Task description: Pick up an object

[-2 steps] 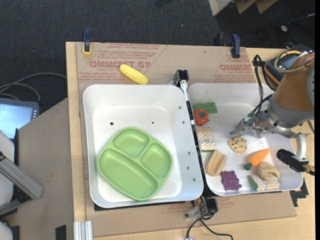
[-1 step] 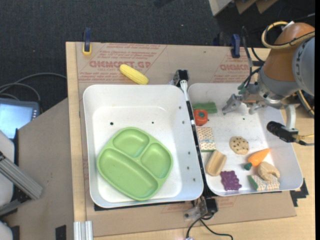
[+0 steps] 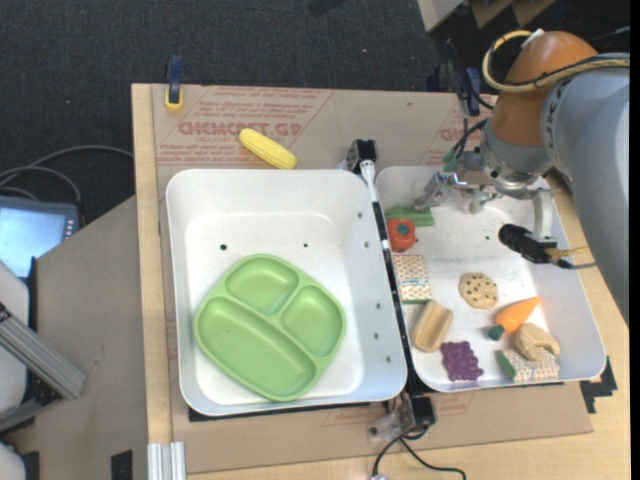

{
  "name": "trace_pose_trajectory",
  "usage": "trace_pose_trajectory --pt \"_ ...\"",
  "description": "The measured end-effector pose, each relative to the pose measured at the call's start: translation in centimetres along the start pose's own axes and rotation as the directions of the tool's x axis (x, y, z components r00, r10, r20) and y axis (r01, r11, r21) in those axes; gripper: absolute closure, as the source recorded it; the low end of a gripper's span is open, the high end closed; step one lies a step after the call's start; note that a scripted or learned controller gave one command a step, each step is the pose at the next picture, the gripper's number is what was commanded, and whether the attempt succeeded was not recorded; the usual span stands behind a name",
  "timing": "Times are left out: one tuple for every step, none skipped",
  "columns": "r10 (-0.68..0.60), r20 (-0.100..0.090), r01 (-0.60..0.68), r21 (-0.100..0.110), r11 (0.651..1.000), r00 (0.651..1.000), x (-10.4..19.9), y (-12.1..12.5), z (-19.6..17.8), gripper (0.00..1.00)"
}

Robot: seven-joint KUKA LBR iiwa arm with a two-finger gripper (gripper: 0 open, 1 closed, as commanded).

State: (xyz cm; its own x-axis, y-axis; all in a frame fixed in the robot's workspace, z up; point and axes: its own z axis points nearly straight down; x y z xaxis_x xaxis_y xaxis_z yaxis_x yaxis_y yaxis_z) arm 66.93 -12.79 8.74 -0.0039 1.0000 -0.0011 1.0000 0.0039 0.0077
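**Claw poised over the right bin's far end, nothing taken**

From my remote seat, the biggest thing I see is the cardboard-covered tabletop (image 3: 300,118) carrying two shallow white plastic bins side by side. The left bin (image 3: 200,208) holds a light green three-compartment plastic plate (image 3: 268,325). The right bin (image 3: 585,353) carries the small play-food pieces. The grey arm with its orange band (image 3: 530,78) reaches in from the right, and the claw (image 3: 470,186) hangs over the far end of the right bin. From this slant I cannot tell how the claw is set, and I see nothing held in it.

My likeliest target is the small red toy tomato with a green top (image 3: 401,233), which sits near the claw against the bin's left wall, just beside a green strip-shaped piece (image 3: 410,215). I judge it light, hard and smooth, so it may roll or slip; I would close across its widest part, square to the wall.

Further down lie a tan wedge-shaped bread piece (image 3: 432,325), a purple toy grape bunch (image 3: 461,359), an orange toy carrot (image 3: 516,314) and a round chocolate-chip cookie (image 3: 478,289), all apart from one another. A yellow toy corn cob (image 3: 267,149) lies on the tabletop beyond the left bin.
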Motion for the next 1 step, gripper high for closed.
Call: trace_pose_trajectory --pt "0.008 0.0 -0.008 -0.003 1.0 1.0 0.94 -9.95 -0.4 0.0"
